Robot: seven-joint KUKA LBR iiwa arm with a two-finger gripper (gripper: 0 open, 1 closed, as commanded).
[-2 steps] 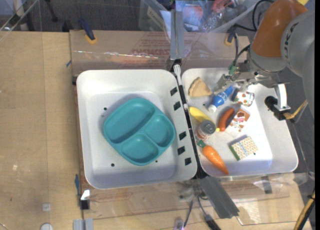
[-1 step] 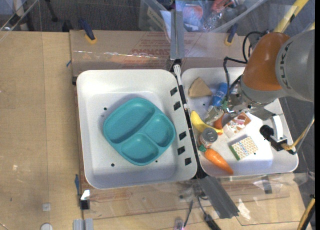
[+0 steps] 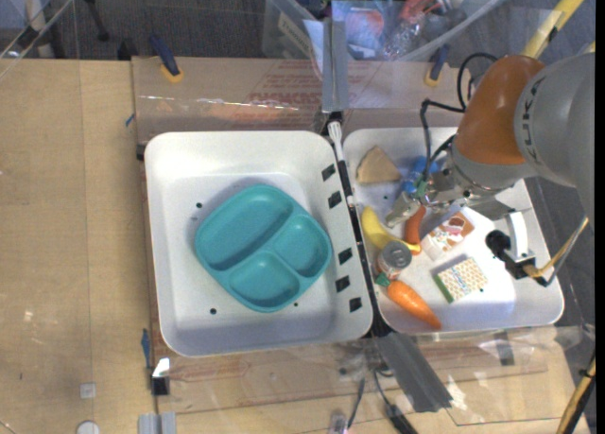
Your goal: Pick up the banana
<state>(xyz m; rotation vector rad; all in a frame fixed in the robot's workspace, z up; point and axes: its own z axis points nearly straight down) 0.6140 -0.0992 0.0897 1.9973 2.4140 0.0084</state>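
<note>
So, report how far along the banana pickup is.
Done: the arm has reached into the right bin, and the gripper hangs above the toy clutter there. In hand: nothing visibly; the banana lies on the bin floor by the divider, beside a small can and above the carrot. Left: move over the banana, close on it and lift.

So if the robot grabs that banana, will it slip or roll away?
It might slip: the banana looks smooth and shiny, probably a stiff plastic toy. Its curved shape means it would likely rock or swivel, not roll far. It lies close to the bin wall, beside a small can and a carrot, so a nudge may bump those.
</note>
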